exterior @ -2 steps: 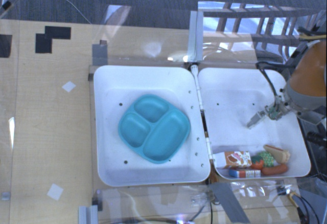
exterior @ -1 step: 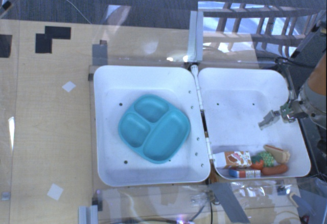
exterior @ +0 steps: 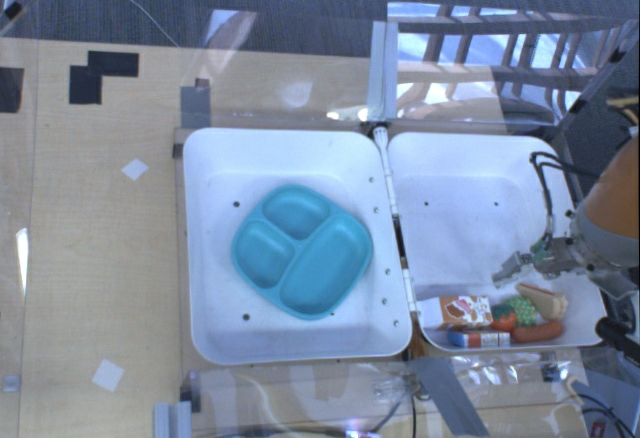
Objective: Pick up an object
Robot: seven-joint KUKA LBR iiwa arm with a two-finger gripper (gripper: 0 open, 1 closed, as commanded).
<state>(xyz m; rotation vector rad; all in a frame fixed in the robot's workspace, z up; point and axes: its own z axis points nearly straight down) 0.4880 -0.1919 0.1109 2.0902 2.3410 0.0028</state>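
My gripper [exterior: 526,270] hangs over the right bin [exterior: 470,176] near its front right corner, just above and behind a cluster of small objects. Its fingers look spread, and I see nothing between them. The cluster lies along the bin's front wall: a small orange and white carton [exterior: 466,309], a red sausage [exterior: 538,331], a green piece [exterior: 521,310], a beige wedge [exterior: 545,300] and a thin blue, white and red stick [exterior: 478,338]. The wedge lies closest to the gripper, just below and to its right.
A blue divided plate [exterior: 302,251] lies in the middle of the left bin [exterior: 215,176]. A raised divider [exterior: 393,226] separates the two bins. A metal frame [exterior: 500,36] stands behind the right bin. The arm's orange band [exterior: 612,201] is at the right edge.
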